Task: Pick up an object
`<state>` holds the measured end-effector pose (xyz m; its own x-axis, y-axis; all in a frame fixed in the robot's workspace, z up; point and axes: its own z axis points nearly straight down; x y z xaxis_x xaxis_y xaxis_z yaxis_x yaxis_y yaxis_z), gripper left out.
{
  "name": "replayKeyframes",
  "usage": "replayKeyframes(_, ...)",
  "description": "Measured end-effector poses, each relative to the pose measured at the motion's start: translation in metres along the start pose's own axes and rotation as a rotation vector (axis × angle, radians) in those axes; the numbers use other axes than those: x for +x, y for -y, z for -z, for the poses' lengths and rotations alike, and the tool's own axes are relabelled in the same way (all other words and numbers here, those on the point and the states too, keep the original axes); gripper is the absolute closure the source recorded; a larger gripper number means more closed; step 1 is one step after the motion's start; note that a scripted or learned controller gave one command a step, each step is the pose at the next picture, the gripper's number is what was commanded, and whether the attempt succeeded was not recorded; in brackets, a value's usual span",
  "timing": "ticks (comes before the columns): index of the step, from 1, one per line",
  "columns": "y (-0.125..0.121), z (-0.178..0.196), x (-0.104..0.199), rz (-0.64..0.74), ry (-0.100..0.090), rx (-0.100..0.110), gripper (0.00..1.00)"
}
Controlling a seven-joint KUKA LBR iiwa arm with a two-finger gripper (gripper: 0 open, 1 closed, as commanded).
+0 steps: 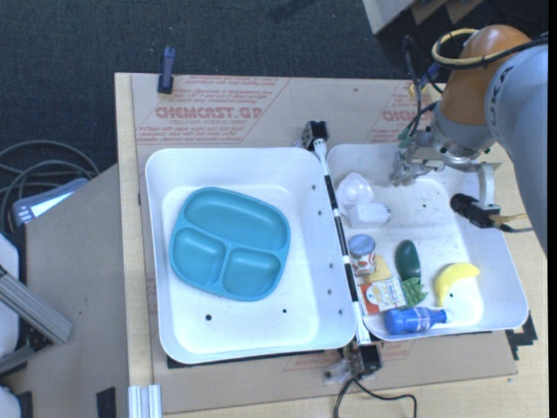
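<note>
My gripper hangs over the far end of the right bin, just right of a clear crumpled plastic cup. Nearer in the same bin lie a small can, a dark green vegetable, a yellow banana, a blue bottle on its side and a red and white packet. The gripper stands apart from all of them, above bare bin floor.
The left bin holds a blue divided plate. A black-edged divider runs between the bins. The grey arm with its orange band comes in from the upper right. Cardboard lies beyond the bins.
</note>
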<state>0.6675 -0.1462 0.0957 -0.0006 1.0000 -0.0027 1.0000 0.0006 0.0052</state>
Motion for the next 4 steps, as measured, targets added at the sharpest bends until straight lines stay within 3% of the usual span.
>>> replayKeyframes(1,0.0,0.0,0.0,0.0,0.0,0.001,0.0)
replayKeyframes(2,0.041,-0.011,-0.007,-0.001,-0.003,0.007,0.0)
replayKeyframes(3,0.105,-0.011,-0.001,-0.001,-0.003,0.006,0.0)
replayKeyframes(4,0.153,-0.01,0.036,-0.001,-0.003,0.005,0.0)
